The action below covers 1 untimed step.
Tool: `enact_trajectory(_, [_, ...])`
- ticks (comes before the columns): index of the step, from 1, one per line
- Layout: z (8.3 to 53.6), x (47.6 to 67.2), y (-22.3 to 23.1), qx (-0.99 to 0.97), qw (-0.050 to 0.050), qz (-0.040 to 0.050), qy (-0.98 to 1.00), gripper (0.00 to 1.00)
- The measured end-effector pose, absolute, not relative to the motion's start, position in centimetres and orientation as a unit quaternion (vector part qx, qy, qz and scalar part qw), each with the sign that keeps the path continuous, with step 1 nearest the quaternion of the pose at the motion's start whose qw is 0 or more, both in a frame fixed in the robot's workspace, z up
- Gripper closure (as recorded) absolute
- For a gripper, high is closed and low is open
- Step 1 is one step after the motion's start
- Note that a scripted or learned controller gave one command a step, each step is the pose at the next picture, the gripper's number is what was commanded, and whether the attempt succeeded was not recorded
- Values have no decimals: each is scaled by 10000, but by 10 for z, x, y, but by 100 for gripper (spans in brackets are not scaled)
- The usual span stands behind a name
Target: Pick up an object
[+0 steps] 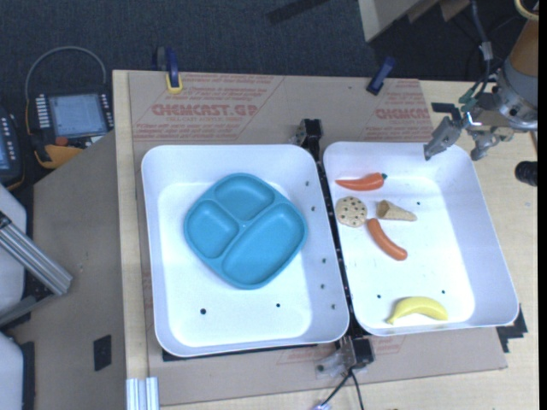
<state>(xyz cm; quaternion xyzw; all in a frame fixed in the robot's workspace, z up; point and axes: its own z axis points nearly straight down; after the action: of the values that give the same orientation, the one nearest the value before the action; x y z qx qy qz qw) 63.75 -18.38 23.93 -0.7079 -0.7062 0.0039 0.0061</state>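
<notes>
My gripper (459, 143) hangs open over the far right corner of the right bin (491, 254), its two grey fingers spread with nothing between them. Below and to its left lie a red chili pepper (361, 181), a round cookie (350, 211), a tan wedge-shaped piece (395, 211) and an orange sausage (386, 238). A yellow banana (418, 310) rests near the bin's front edge. All of these lie apart from the gripper.
The left bin (162, 289) holds a blue divided plate (246, 229). Two clamps (173, 68) grip the board's far edge. A pendant with a screen (75, 114) sits off the bench at the left.
</notes>
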Motion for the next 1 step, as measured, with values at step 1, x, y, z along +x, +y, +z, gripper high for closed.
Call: enact_trajectory(1, [247, 640, -183, -7070, 8, 3, -7072, 0])
